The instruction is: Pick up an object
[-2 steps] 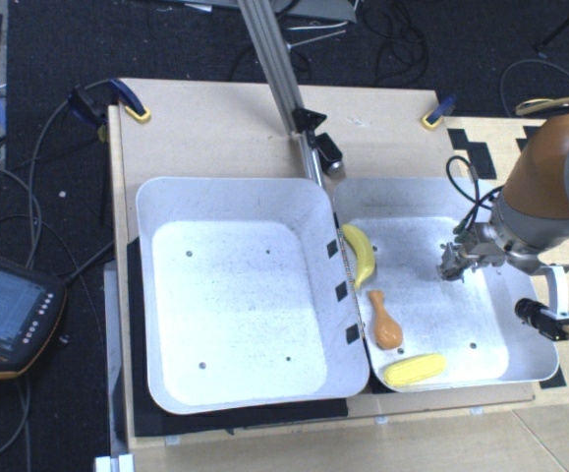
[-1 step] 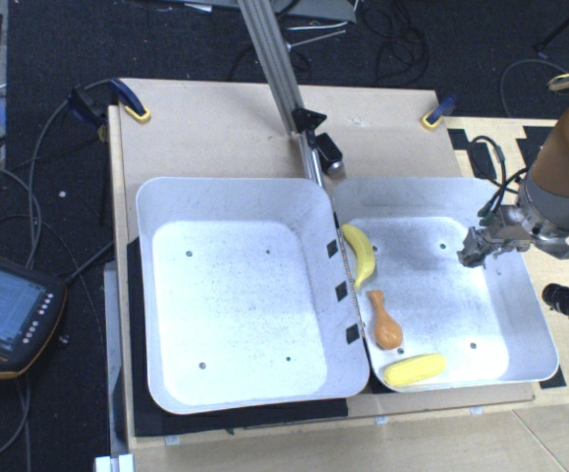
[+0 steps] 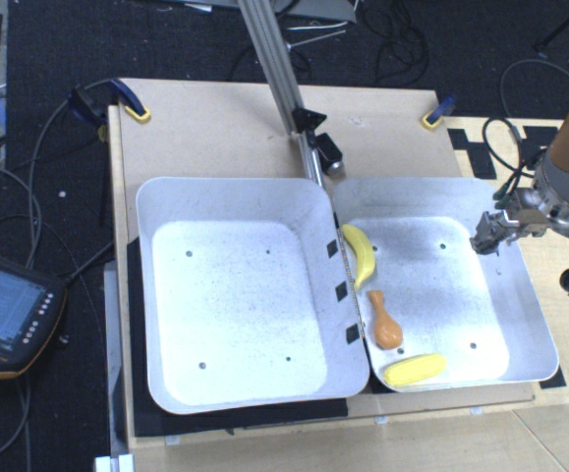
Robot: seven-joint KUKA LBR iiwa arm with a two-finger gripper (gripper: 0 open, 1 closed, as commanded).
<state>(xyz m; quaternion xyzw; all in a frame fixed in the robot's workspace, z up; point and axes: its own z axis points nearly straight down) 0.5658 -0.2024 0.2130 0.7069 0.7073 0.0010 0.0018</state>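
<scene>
Camera view, fixed above and slanted down, is showing two shallow white bins being carried side by side on a pale wooden surface (image 3: 225,131). The left bin (image 3: 166,214) is being kept apart from the right bin (image 3: 520,313) by a ridge where their inner walls meet, beneath a slanting metal rail (image 3: 274,57).

Three candidate objects are being held in the right bin, all crowded toward its left wall. A yellow banana (image 3: 360,254) is lying nearest the ridge, curved along it. Just below it an orange drumstick-shaped toy (image 3: 385,324) is resting, its pale narrow end pointing up toward the banana. A yellow lemon-like piece (image 3: 415,368) is lying near the bin's lower edge, just beside the orange toy. Their clustering against the wall is judged likely to make a clean approach harder, since the wall is leaving little room on that side.

The arm is being reached in from the right, and its gripper (image 3: 487,236) is being held over the right bin's right rim, well apart from all three objects. Nothing is being touched or carried by it. Whether the jaws are parted or closed cannot be told, the tip being dark and small. The pick is judged not yet begun.
</scene>
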